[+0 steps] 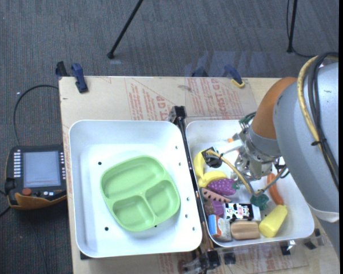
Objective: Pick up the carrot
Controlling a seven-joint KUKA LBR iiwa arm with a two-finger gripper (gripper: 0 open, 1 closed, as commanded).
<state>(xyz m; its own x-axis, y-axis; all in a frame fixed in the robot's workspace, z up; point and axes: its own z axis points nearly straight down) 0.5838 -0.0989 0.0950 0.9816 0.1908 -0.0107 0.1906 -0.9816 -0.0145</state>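
My gripper (pixel 257 173) hovers over the right bin (pixel 217 129); finger state: cannot tell. Approach step. Next: descend right onto the carrot (pixel 274 189).

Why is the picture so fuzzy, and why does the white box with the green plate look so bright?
In the camera view, the whole frame is soft and a bit grainy, so small toys in the right bin blur together; the carrot is just an orange sliver beside the arm. The left bin glows nearly pure white under the overhead light, and the green plate casts almost no shadow.
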